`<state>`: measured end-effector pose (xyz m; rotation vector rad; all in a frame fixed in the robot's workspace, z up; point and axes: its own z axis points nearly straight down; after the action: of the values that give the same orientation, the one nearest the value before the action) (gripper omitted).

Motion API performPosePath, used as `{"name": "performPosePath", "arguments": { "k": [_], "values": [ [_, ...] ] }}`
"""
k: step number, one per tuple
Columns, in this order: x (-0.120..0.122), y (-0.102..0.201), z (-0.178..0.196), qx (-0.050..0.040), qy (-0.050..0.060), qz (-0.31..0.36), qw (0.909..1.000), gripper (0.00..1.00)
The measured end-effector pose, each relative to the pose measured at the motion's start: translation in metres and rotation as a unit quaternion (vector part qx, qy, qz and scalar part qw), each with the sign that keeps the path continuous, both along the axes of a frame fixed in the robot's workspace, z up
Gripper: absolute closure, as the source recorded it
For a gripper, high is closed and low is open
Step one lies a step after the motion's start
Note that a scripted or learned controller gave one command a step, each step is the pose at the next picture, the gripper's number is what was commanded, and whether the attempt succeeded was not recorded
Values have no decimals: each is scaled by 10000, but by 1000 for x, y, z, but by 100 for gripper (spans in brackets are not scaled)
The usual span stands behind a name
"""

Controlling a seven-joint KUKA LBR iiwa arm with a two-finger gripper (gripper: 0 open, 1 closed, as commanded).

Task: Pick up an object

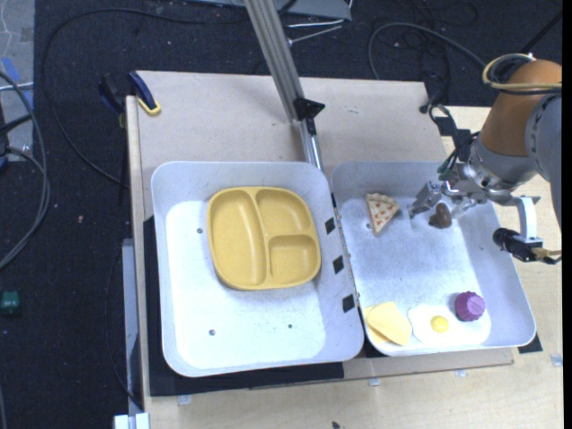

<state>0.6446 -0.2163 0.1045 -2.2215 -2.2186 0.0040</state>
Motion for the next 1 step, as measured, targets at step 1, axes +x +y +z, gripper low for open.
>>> {"name": "performPosePath", "arguments": {
  "k": [1],
  "values": [
    [2, 0, 15, -16, -42, 7, 10000, 100]
  ]
}}
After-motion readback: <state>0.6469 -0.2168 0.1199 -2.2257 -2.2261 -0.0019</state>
